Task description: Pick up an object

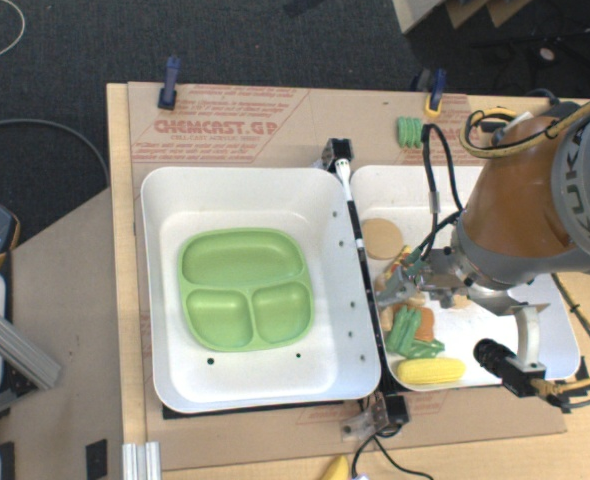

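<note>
arm bent low over the right bin (375, 183), gripper (407, 286) among toy food; jaw state unclear

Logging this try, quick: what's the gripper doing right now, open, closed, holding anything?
Gripper: low in the right bin over the toy food; open or closed cannot be told.

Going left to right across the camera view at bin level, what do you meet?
Left bin → green divided plate → black divider between the bins → green toy pieces → arm over the right bin.
</note>
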`<control>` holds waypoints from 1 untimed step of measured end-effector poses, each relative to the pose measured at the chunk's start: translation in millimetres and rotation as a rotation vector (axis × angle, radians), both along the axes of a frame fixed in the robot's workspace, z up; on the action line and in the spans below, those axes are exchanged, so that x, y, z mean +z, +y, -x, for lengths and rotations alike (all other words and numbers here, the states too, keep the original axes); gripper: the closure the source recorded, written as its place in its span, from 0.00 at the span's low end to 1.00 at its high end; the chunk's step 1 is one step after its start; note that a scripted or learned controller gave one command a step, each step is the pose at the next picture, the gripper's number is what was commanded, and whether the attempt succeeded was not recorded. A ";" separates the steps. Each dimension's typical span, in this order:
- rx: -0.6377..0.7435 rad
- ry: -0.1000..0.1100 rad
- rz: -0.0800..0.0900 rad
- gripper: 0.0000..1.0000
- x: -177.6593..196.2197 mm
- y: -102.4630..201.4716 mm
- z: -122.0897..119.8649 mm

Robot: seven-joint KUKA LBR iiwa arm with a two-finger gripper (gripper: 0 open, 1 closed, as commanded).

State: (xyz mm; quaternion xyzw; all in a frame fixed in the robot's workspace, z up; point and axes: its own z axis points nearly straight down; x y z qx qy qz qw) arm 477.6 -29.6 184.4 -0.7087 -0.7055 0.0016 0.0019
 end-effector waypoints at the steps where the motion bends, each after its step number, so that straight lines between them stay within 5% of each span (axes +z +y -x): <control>1: 0.003 -0.006 0.000 1.00 10.4 1.9 -1.9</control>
